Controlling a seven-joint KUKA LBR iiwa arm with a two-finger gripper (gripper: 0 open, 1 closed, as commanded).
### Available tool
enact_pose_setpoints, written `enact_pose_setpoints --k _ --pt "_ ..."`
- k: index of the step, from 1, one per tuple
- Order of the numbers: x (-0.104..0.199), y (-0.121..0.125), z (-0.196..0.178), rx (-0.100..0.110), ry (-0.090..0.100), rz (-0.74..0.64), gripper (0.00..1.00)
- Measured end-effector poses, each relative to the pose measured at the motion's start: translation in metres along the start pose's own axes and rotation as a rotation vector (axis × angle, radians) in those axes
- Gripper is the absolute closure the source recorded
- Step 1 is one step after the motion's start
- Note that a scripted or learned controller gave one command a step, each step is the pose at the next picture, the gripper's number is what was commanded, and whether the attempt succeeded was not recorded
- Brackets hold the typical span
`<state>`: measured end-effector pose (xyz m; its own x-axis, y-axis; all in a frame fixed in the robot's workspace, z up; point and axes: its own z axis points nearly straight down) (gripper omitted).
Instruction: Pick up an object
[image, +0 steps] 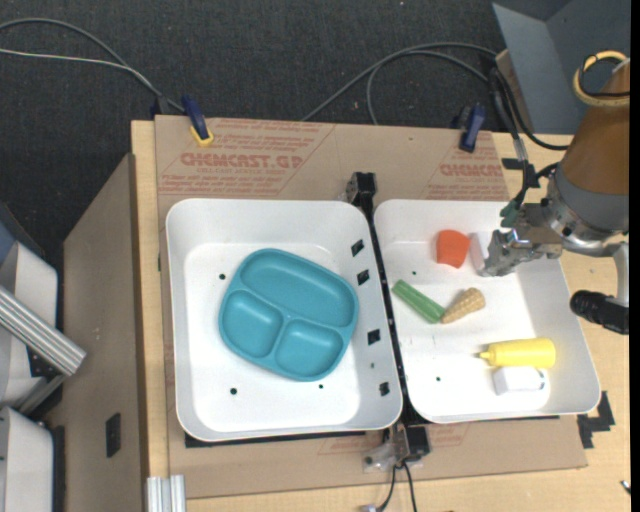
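The gripper (497, 258) hangs over the upper right part of the right bin (570, 400), just right of the orange block (453, 248); nothing shows between its fingers, and how far apart they stand cannot be told from this slant; behind it the grey wrist and the orange band of the arm (600, 150) run off toward the right edge. The orange block sits apart from the gripper, near the bin's upper middle; below it lie a green pod-shaped piece (416, 301) and a tan cone (463, 305), their near ends close together or touching; lower right, a yellow bottle-like toy (518, 352) lies on its side with a white object (518, 380) just under it. The left bin (190, 300) holds a teal divided plate (288, 313), tilted askew; both bins rest on a cardboard sheet (250, 150) clamped at the far edge.
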<state>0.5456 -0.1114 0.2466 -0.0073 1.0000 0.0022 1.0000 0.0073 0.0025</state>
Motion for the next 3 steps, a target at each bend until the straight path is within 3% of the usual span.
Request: enact_pose_setpoints --k 1,3 --pt "0.051 0.031 0.008 0.0 0.0 0.0 1.0" --pt "0.156 0.065 0.029 0.002 0.001 0.0 1.0"
